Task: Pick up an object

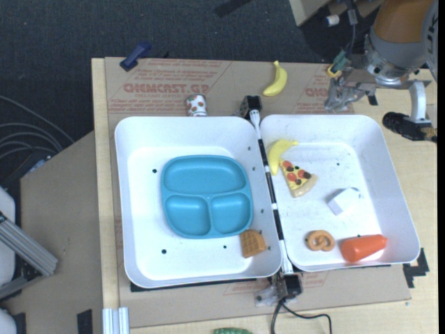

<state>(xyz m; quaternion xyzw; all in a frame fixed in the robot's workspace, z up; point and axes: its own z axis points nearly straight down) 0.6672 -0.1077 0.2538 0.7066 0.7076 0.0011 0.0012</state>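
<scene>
Beyond the far right corner of the right bin (pixel 396 186), the end effector (pixel 341 96) hangs over the brown cardboard sheet (pixel 167 88) that lies on the table (pixel 431 179), below the arm's (pixel 403 19) orange band. Whether it is apart or together cannot be told from this angle, and nothing can be seen gripped in it.

Inside the right bin lie five toys. A yellow banana (pixel 279 154) sits at the far left, close to the divider between the bins. Just near of it, touching or almost touching, is a pizza slice (pixel 299 179). A small white block (pixel 343 201) lies toward the middle right. Along the near edge, a brown pretzel (pixel 320 241) rests just left of an orange carrot (pixel 363 248).

The left bin (pixel 139 186) holds a blue divided plate (pixel 206 195) with three compartments, roughly at its centre. A tan waffle-like cracker (pixel 252 243) lies by the plate's near right corner, next to the divider.

On the cardboard, outside the bins, a second yellow banana (pixel 275 81) lies far of the right bin, well left of the end effector. A small white and red patterned piece (pixel 197 105) sits just far of the left bin, and a blue object (pixel 135 56) lies at the cardboard's far left edge.
</scene>
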